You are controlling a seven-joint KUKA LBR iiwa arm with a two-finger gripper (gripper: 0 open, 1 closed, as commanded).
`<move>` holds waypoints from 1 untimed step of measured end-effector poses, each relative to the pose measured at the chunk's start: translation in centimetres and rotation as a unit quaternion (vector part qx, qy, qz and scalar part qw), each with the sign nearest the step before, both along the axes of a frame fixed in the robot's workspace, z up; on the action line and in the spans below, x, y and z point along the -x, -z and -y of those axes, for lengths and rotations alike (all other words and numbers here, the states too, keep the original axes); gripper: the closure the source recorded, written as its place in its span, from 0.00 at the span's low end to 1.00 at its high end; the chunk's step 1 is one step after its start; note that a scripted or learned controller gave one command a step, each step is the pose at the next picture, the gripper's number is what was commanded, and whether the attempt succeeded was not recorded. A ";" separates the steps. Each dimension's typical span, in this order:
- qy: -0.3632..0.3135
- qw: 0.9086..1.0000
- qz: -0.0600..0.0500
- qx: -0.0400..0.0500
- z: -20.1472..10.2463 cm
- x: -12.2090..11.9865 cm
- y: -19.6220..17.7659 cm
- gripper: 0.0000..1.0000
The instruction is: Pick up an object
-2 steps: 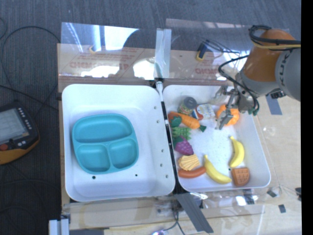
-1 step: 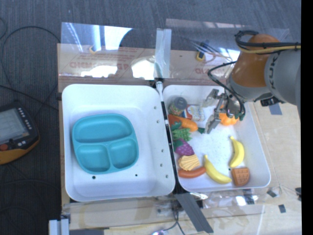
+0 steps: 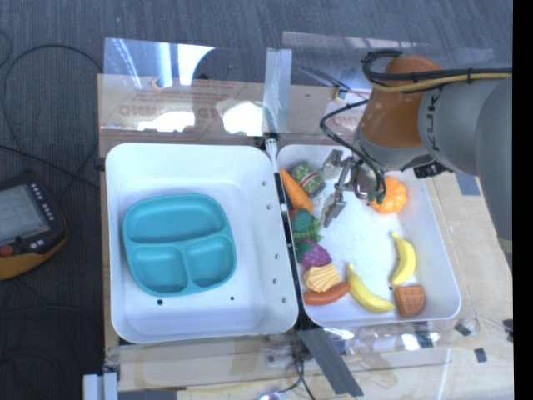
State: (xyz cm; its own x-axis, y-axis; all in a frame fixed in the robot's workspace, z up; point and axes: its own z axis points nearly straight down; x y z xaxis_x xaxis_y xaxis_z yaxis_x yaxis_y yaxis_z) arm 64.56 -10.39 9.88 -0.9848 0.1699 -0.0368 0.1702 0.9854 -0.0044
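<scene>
The metal two-finger gripper [image 3: 340, 192] hangs with fingers spread, grasping nothing, over the right white plastic bin's [image 3: 441, 257] far-left part, just beside the orange plastic carrot [image 3: 295, 189] at its left wall (toys crowd that edge). A small orange pumpkin [image 3: 391, 196] lies near; the bin's middle is open floor.

The arm [image 3: 466, 123] is grey, with an orange band [image 3: 396, 111]. Black cables [image 3: 416, 73] loop across it. The hand [image 3: 340, 192] is grey metal.
</scene>
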 end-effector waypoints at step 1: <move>0.046 0.999 -0.022 -0.011 1.0 -1.8 0.8 0.00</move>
